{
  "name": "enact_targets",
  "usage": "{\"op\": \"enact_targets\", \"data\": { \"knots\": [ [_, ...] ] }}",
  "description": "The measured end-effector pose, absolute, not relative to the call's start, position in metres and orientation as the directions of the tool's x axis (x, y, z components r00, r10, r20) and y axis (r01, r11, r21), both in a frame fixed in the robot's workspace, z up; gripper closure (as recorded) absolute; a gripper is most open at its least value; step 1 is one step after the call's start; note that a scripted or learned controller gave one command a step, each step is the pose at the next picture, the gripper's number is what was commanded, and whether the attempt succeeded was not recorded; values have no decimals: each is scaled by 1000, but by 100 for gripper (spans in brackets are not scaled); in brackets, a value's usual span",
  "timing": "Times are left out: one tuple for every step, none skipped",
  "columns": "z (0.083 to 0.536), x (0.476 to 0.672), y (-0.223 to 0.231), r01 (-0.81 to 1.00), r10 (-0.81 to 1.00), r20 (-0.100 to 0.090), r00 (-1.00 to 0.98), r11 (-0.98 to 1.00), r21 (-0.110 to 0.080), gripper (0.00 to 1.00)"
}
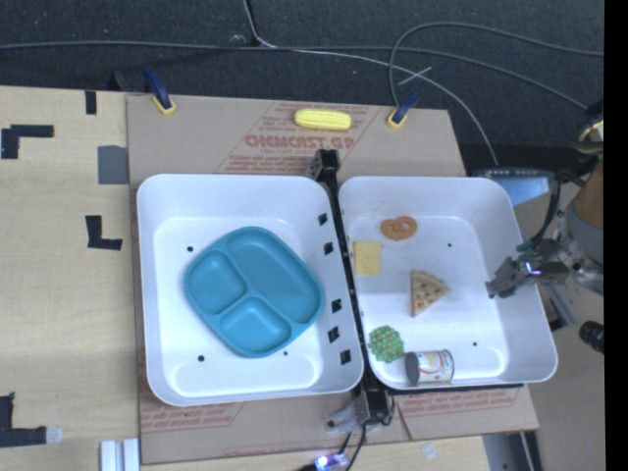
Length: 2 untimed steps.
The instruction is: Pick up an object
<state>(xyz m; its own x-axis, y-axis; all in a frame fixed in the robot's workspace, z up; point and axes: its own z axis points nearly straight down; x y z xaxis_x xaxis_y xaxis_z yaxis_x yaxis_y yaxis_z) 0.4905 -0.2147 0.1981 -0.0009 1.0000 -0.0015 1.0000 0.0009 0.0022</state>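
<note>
The right bin (491, 204) holds a brown pretzel (398, 228), a pale yellow cheese square (367, 258), a pizza slice (426, 291), a green broccoli piece (386, 342) and a small can (429, 366) lying on its side. My gripper (510, 278) hangs at the bin's right wall, right of the pizza slice, with nothing visible between its dark fingers. The arm comes in from the right edge.
The left bin (167, 204) holds a blue divided plate (253, 289). A yellow corn-like piece (322, 120) lies on the cardboard behind the bins. Black clips join the bins along the middle seam (334, 253). Cables run across the dark backdrop.
</note>
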Motion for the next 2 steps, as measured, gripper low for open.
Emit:
{"op": "enact_targets", "data": {
  "knots": [
    [241,492,-215,1000,1000,-2,-2,2,4,100],
    [247,503,-163,1000,1000,1,-6,6,1,100]
  ]
}}
